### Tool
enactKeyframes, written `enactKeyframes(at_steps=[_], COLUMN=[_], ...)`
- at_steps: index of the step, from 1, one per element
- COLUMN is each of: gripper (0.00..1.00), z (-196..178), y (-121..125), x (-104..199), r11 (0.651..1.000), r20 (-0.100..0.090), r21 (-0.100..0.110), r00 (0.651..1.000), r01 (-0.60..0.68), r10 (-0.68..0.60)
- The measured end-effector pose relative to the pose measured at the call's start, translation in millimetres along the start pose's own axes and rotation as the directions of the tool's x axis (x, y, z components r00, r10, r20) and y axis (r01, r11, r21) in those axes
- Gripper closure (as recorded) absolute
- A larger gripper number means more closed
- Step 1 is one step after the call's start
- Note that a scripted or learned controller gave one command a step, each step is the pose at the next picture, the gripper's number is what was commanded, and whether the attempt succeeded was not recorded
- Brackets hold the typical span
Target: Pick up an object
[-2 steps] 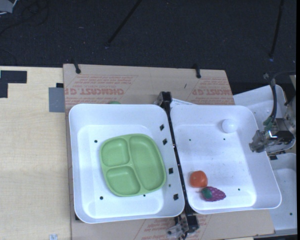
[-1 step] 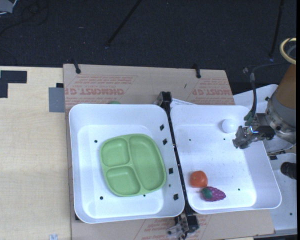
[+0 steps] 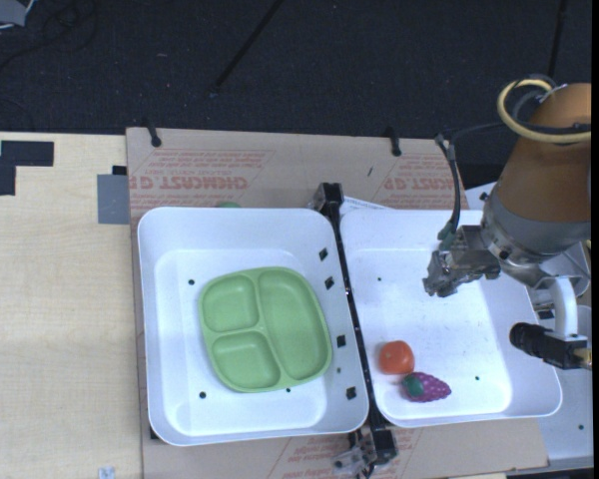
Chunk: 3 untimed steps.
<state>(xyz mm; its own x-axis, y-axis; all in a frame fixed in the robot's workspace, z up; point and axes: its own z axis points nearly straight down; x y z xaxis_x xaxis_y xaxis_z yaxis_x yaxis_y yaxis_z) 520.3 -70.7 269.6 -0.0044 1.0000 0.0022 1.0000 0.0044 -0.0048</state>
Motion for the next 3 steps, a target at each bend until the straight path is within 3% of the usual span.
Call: enactKeyframes(at_steps=[2, 3], gripper=[1.00, 1.00], z=[24, 32], y=[22, 50], x=[99, 154], r11=[1.000, 1.000], r20=[0.001, 0.001], r21=[0.000, -0.002], r00=[1.000, 1.000], r01=[0.000, -0.001], r10=[0.000, 0.001])
